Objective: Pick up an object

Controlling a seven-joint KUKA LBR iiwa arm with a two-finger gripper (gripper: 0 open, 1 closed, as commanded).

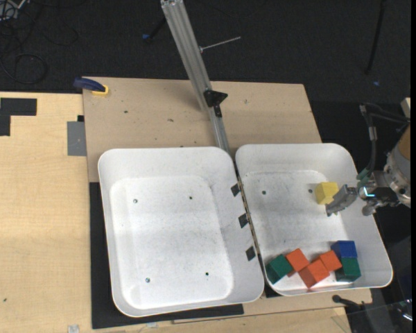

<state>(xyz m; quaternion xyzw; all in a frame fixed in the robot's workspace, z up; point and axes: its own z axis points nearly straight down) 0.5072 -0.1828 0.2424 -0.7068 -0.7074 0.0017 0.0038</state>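
Note:
A yellow block [325, 191] lies in the right bin [284, 161], towards its right side. Several blocks cluster at that bin's near edge: a green one [279, 266], orange ones [315, 272] and a blue one [345, 248]. My gripper [355, 204] reaches in over the bin's right rim, just right of the yellow block. It stands open, and nothing is between its fingers. Its left finger [340, 200] is close beside the yellow block; whether they touch I cannot tell.
The left bin [125, 165] sits beside the right one, joined by black clips [241, 220]. A slanted metal rail [191, 54] rises behind the bins. A blue and yellow clamp [91, 85] lies at the bench's far left corner.

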